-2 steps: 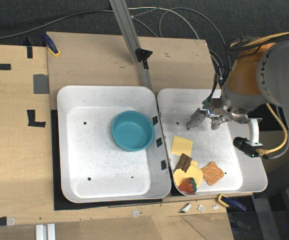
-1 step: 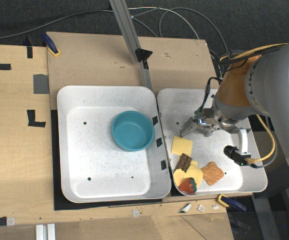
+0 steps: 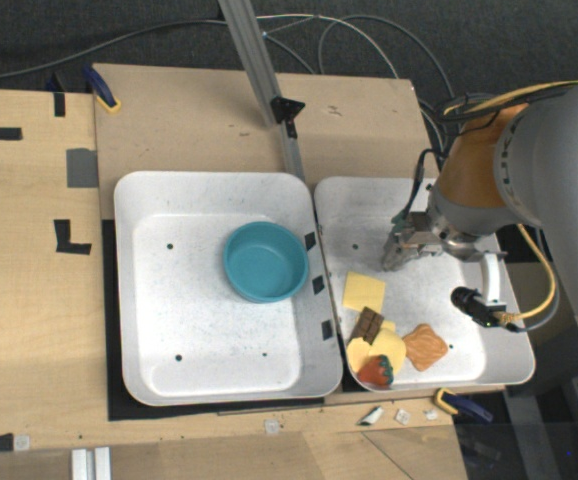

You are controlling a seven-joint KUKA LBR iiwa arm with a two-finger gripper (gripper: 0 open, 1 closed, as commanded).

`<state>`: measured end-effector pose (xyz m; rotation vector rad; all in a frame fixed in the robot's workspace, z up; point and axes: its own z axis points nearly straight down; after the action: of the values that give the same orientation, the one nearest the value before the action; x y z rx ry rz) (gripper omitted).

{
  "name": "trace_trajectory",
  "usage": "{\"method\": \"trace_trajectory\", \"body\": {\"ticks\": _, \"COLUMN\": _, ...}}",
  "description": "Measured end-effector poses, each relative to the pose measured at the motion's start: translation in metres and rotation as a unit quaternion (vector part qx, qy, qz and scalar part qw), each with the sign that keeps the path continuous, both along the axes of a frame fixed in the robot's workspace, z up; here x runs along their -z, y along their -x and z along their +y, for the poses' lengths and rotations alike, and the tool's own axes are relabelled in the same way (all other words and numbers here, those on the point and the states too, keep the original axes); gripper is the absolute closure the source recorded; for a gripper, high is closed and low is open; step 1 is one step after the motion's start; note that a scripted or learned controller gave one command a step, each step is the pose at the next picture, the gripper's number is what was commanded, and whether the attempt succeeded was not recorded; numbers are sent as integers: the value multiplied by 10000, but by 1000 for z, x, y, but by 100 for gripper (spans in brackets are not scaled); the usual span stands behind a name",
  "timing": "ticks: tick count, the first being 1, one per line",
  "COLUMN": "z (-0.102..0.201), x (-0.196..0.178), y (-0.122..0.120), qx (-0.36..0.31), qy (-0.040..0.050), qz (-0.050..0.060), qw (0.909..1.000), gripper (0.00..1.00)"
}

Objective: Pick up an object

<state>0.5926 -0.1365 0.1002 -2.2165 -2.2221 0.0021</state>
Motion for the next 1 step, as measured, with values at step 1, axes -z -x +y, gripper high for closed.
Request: {"method": "trace_trajectory", "body": {"ticks": 1, "z": -3, "x": -60, "y": 5, "qx": 10, "qy": 11, "qz": -35, "qw": 10000, "gripper": 100}}
